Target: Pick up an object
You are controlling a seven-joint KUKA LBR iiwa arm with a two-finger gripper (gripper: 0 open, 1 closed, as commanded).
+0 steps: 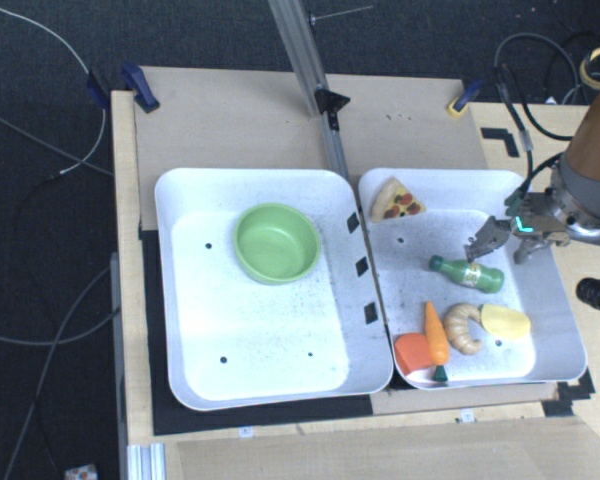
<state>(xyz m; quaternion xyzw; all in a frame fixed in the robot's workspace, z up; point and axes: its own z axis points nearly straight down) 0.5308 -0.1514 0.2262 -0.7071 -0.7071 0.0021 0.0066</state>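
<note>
My gripper [507, 245] hangs over the right bin [550, 368], at its right side, with its two fingers spread open and nothing between them. Just below and left of it lies a green bottle [468, 273] on its side. Near the bin's front lie a carrot [435, 336], an orange-red block [413, 353], a tan croissant [464, 326] and a yellow lemon-like piece [505, 321]. A pizza slice [395, 201] rests in the bin's far left corner.
The left bin [195, 368] holds a green bowl [276, 242]. A metal pole [305, 58] slants down to the divider between the bins. Cables lie on the dark floor beside the bench.
</note>
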